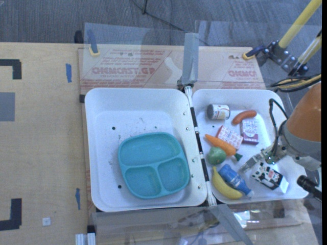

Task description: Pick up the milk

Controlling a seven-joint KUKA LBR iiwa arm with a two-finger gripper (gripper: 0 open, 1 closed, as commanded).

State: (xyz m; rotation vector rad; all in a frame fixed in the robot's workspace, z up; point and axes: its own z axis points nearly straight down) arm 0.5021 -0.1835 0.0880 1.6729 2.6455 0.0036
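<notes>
Milk [267, 177], which you should take to be the black-and-white spotted carton, lies on its side in the right bin [265, 97], just below and slightly right of the gripper [257, 161], close to it but not visibly between its tips. Whether the gripper is released or clenched cannot be told from this slanted view, so do not count on a grasp. The main risks: the gripper hangs between the carton and the blue bottle [236, 179] just to its left, so a descent here could pinch the bottle or push the carton against the bin's near wall; a carton lying flat may also slip out of a shallow grip. Counting from far left of the gripper toward it: one left bin [102, 103], one teal divided plate [152, 165], one green fruit [216, 156], one banana [223, 186], one carrot [220, 143], one can [218, 112], one checkered box [229, 136], one blue bottle, one sausage [244, 117], one pink carton [250, 131], one milk.
</notes>
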